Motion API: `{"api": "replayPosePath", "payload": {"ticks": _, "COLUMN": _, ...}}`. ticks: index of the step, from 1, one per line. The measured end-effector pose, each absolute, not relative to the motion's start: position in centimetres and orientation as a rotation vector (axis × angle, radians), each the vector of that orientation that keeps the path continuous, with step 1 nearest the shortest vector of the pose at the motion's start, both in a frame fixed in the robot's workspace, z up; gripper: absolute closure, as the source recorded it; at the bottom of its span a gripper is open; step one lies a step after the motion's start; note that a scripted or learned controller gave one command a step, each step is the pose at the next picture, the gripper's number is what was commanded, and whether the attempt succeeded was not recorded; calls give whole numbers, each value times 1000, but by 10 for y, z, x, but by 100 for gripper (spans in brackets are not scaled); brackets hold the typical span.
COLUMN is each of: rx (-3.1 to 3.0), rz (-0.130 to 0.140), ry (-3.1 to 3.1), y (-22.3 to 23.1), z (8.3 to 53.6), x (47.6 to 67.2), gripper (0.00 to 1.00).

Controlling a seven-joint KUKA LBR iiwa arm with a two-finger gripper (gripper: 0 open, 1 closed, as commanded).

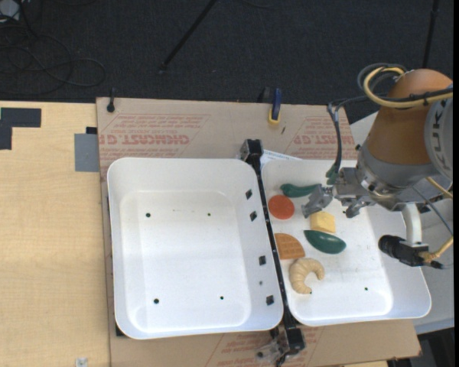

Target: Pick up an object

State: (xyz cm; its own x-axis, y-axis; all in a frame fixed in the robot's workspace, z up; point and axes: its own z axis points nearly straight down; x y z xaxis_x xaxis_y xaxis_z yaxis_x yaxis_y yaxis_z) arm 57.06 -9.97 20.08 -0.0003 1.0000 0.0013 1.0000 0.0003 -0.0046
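Note:
Several small toy foods lie in the right bin (398,300): a red-orange round piece (281,206), a dark green oblong piece (300,190), a yellow block (323,222), a green leaf-shaped piece (325,241), an orange slice (289,245) and a tan croissant (306,273). My gripper (333,202) hangs over the bin's upper middle, just above the yellow block and right of the red piece. Its grey fingers are spread apart and nothing sits between them.
The left bin (130,205) lies beside the right one, split off by a black divider (262,235) with clips. The arm's orange band (405,128) and cables rise at the right. A black handle-like part (402,249) juts over the bin's right side.

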Motion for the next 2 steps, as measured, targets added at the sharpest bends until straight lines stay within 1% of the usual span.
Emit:
{"api": "replayPosePath", "payload": {"ticks": 1, "rx": -2226, "rz": -8, "ry": -2215, "y": -121, "z": 87, "x": 536, "gripper": 0}}
{"api": "replayPosePath", "payload": {"ticks": 2, "rx": -2224, "rz": -2, "ry": -2230, "y": -86, "z": 91, "x": 589, "gripper": 0}}
